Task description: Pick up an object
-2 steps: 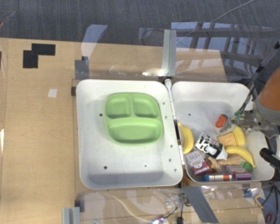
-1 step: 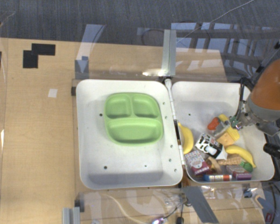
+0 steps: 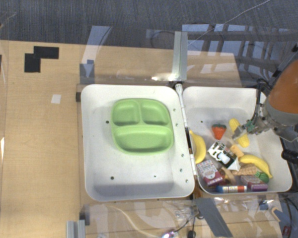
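While low in the right bin (image 3: 273, 95), tool (image 3: 250, 126) beside yellow corn (image 3: 243, 141), grip state unclear

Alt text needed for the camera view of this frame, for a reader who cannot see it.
The grey and orange arm reaches from the right into the right bin, its gripper low over a clutter of toy food including bananas and a strawberry. The left bin holds a green divided plate.

A pale wooden table (image 3: 35, 133) carries black square markings (image 3: 39, 57); beyond it lies dark grey floor (image 3: 139, 6), perhaps carpet, crossed by a thin cable (image 3: 248, 10).
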Robot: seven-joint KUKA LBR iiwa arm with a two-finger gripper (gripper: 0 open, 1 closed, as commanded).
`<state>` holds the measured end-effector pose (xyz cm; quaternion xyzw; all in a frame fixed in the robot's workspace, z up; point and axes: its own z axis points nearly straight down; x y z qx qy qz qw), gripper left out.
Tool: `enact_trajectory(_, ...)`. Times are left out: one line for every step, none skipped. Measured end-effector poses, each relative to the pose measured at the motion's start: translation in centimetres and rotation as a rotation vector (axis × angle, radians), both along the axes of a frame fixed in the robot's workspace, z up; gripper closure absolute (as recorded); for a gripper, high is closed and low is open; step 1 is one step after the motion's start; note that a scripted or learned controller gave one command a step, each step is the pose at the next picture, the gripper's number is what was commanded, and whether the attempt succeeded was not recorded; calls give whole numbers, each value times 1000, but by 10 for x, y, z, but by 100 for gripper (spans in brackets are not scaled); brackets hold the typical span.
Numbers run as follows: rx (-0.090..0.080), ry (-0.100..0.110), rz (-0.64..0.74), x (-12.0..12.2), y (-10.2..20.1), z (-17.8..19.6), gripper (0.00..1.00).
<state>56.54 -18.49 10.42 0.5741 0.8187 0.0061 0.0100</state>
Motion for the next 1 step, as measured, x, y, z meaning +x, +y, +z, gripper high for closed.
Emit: enact_trajectory(2,14,-53,12,68,107,100)
